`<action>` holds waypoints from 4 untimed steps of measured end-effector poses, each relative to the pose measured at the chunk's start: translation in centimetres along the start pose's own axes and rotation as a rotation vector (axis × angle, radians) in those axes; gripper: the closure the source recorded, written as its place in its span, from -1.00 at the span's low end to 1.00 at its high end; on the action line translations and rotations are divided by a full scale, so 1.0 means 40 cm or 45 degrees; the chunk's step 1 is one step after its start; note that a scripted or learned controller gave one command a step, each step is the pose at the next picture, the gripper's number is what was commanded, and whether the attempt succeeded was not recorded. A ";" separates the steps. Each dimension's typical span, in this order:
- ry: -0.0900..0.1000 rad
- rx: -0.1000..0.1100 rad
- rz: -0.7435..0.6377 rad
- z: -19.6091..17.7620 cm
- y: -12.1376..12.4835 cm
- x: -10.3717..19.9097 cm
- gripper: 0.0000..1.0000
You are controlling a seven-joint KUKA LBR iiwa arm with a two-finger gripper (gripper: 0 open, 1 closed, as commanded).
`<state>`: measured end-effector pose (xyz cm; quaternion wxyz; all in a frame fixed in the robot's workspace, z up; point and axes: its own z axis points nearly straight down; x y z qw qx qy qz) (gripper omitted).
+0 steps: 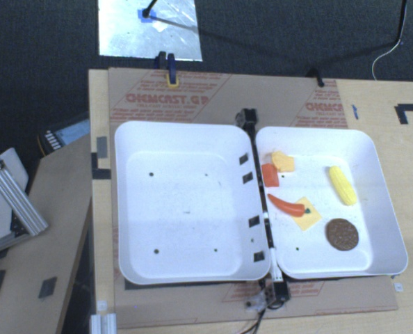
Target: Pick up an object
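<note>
Gripper state cannot be told from this view. Candidates grouped in right bin [384,186]: corn cob [342,185] toward right wall, brown disc [342,234] nearer. Corn judged light, stiff, slightly slippery plastic; best gripped across narrow middle. Red chili [287,204] on flat cheese slice [308,216] judged harder.

Two white bins [185,134] sit side by side on the bench [373,103].

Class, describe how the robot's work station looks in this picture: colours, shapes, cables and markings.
The left bin and the right bin, both shallow, white and round-cornered, sit side by side on a tan board printed with red lettering. Small black clips line the seam between them. A black cable crosses the dark floor behind.
</note>
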<state>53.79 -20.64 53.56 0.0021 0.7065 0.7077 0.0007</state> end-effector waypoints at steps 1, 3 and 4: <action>0.000 0.000 0.000 0.000 0.000 0.000 -1.00; -0.002 -0.005 -0.003 -0.007 0.017 0.000 -1.00; 0.003 0.009 -0.001 0.167 0.058 0.002 -1.00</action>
